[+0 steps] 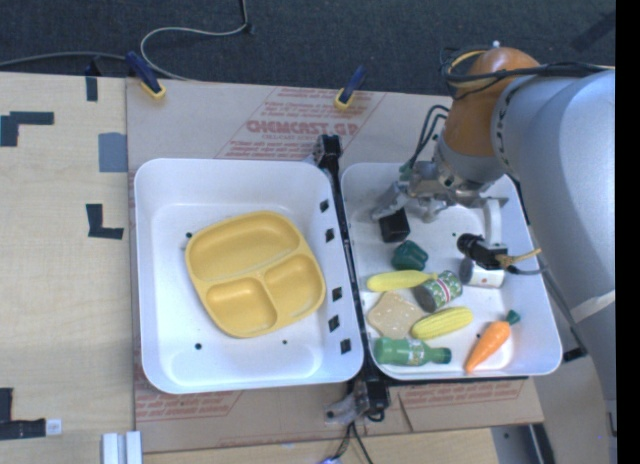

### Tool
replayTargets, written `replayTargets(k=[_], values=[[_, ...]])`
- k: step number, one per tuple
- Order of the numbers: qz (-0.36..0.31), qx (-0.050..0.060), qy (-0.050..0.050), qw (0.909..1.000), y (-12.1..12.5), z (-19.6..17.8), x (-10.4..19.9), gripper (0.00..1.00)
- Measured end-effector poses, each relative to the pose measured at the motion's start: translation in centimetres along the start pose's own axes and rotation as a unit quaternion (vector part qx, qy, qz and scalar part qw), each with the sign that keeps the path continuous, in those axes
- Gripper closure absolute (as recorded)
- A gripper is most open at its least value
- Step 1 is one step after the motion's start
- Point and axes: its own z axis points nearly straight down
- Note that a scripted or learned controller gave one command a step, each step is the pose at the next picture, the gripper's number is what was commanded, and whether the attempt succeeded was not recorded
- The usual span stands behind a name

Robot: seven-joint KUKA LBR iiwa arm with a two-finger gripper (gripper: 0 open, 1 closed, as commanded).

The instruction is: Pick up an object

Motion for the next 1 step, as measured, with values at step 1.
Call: replayTargets(k=[1], values=[[0.001, 0.0, 0.0, 1.0, -0.49, 0.01, 1.05, 0.0]])
